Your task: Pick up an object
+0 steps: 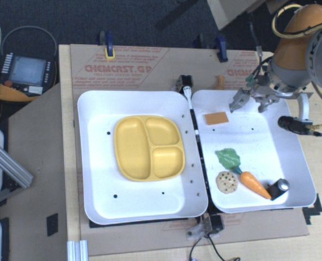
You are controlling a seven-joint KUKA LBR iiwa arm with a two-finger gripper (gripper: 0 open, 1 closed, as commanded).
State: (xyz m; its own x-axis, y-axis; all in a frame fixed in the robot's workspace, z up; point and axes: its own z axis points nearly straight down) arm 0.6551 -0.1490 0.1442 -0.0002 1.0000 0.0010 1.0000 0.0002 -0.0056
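The right bin (pixel 291 145) holds a flat brown square cracker (pixel 216 118) near its far left. Toward its near edge lie a green leafy piece (pixel 228 158), a round speckled cookie (pixel 226 182), an orange carrot (pixel 253 184) and a small black cylinder (pixel 278 188). My gripper (pixel 250 103) hovers over the far end of that bin, to the right of the cracker and a little beyond it. Its fingers (pixel 236 104) are spread open, with nothing between them.
A yellow divided plate (pixel 149 147) lies in the middle of the left bin (pixel 96 167). A black cable end (pixel 294 125) hangs beside the arm over the right bin's right rim. Clamps and a black fitting (pixel 185 84) stand along the far edge.
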